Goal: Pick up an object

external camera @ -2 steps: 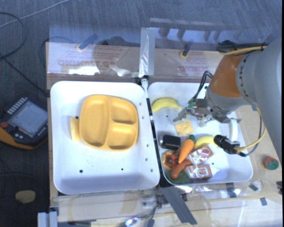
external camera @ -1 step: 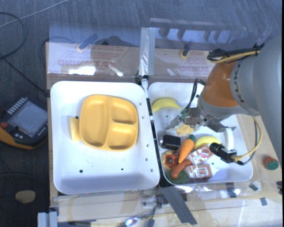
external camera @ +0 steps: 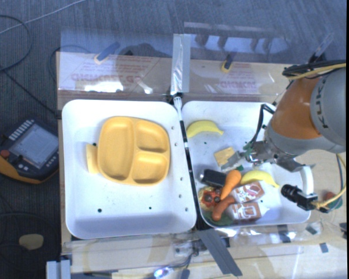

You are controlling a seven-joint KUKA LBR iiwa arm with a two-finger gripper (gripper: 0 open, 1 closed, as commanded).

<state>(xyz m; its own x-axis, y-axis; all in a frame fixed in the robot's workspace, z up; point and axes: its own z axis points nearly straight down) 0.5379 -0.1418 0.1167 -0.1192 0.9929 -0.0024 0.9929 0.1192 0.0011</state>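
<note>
Robot gripper (external camera: 251, 154) hangs in the right bin (external camera: 291, 217); whether it is apart or together cannot be told. Just below it lies a smooth orange carrot (external camera: 228, 192); to its left a pale cheese wedge (external camera: 224, 156).

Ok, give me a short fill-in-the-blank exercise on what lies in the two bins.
1. The yellow divided tray lies in the ____ bin of the camera view.
2. The carrot in the right bin is ____ in colour.
3. The lone banana lies near the right bin's ____ edge in the view.
4. The yellow tray has ____ compartments.

Missing words: left; orange; top; three
</note>
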